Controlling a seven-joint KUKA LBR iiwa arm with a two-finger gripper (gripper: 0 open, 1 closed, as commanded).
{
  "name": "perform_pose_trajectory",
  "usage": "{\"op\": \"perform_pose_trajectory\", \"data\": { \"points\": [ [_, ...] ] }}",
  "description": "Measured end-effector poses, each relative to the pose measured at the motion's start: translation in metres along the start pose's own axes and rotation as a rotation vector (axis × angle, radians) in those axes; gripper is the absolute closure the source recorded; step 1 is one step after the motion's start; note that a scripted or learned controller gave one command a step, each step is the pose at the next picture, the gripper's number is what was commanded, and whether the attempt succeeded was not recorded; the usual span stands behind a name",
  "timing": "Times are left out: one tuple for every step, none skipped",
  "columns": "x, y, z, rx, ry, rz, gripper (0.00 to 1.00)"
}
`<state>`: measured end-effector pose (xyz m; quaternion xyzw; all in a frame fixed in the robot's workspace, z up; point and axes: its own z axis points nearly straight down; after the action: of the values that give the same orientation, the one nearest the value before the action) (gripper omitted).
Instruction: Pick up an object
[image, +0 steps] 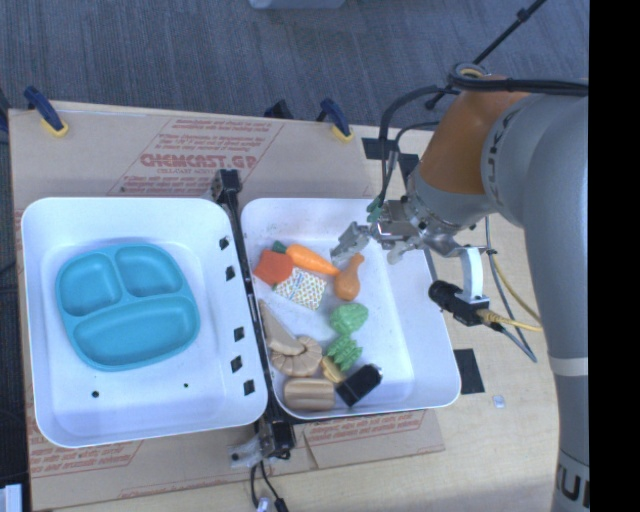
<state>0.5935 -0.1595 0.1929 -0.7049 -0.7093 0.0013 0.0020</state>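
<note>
Camera view: cardboard-covered bench (160, 150), grey carpet (200, 50).

I read one legible marking: red block lettering "CHEMCAST GP" printed on the brown cardboard sheet (190, 150) that lies under the two bins, above the left bin. Smaller red lines above and below that name are too fine for me to read. More red print runs along the cardboard's lower edge beneath the bins, also illegible to me at this resolution.
</note>
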Motion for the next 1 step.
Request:
{"op": "perform_pose_trajectory", "data": {
  "points": [
    [0.0275,0.0433,0.0982,-0.002,-0.001,0.019,0.0]
  ]
}}
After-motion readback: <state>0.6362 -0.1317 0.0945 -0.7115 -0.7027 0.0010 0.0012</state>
